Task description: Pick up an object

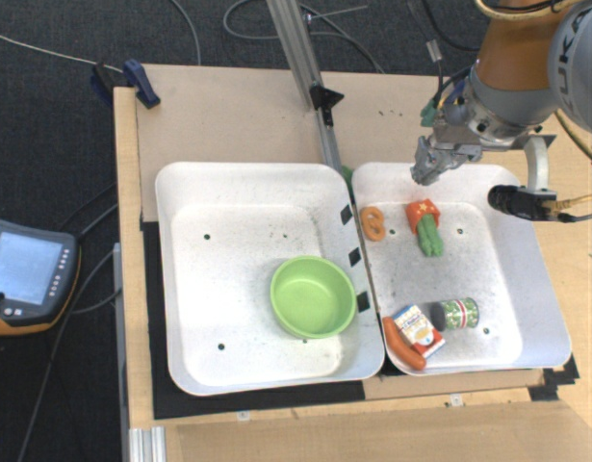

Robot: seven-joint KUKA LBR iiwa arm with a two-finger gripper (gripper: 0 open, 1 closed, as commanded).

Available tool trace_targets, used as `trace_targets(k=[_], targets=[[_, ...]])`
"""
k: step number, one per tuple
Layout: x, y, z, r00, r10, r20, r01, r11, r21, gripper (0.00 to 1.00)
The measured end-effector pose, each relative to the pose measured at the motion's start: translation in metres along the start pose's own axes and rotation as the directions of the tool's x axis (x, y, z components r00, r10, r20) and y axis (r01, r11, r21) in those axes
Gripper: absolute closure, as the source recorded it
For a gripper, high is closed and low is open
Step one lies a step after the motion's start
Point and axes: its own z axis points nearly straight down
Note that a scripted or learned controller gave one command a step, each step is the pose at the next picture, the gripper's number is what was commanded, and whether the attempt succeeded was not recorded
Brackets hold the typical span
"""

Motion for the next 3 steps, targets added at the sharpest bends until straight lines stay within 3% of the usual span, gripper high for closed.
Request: trace_targets(k=[1,2,3], targets=[[0.052,0.013,0.007,1.0,-0.002,-0.001,0.002,1.0,0.0,1.0],[0.105,0.012,0.002,1.0,-0.002,-0.001,0.002,1.0,-0.001,1.0],[0.16,0.01,0.023,1.0,-0.002,0.0,0.002,1.0,0.001,1.0]])
